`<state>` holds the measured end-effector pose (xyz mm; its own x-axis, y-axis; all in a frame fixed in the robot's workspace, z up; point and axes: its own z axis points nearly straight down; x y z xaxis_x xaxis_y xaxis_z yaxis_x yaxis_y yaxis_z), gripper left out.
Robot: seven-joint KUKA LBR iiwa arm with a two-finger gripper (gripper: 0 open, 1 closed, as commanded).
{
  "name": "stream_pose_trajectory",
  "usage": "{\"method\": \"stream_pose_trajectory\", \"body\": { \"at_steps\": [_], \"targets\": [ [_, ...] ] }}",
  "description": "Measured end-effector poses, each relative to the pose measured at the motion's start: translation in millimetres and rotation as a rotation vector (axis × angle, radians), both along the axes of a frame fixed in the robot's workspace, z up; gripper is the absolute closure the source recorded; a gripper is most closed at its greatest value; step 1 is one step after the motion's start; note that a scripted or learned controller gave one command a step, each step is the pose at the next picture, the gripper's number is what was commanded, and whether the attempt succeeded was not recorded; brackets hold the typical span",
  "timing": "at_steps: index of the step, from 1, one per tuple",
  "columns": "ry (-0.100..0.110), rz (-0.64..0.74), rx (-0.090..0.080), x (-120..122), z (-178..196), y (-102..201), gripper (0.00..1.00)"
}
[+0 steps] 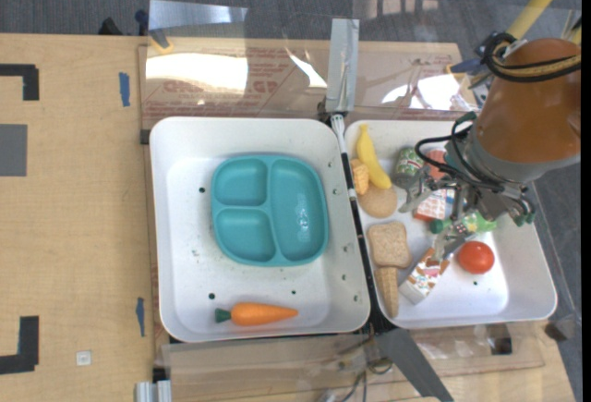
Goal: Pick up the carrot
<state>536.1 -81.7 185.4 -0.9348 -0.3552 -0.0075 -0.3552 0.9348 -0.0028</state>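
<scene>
Across the bench sit two shallow white bins side by side, the left bin and the right bin. Above the right bin hangs the arm, its orange band filling the upper right of the view, and below it the gripper reaches down among the clutter there; its state cannot be told from this angle. Next in size comes the teal divided plate, resting in the middle of the left bin. The carrot lies on its side near that bin's front wall (green stub pointing left), well apart from the gripper and just below the plate. Over in the right bin, a banana lies along the left wall, a slice of bread sits below it, and a red tomato rests just right of the gripper.
</scene>
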Motion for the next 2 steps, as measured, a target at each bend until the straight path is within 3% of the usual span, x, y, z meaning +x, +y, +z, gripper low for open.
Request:
{"method": "stream_pose_trajectory", "body": {
  "at_steps": [1, 2],
  "targets": [
    [0.0, 0.238, 0.002, 29, 0, 82, 0.0],
    [0.006, 0.026, 0.001, 13, 0, 26, 0.0]
  ]
}}
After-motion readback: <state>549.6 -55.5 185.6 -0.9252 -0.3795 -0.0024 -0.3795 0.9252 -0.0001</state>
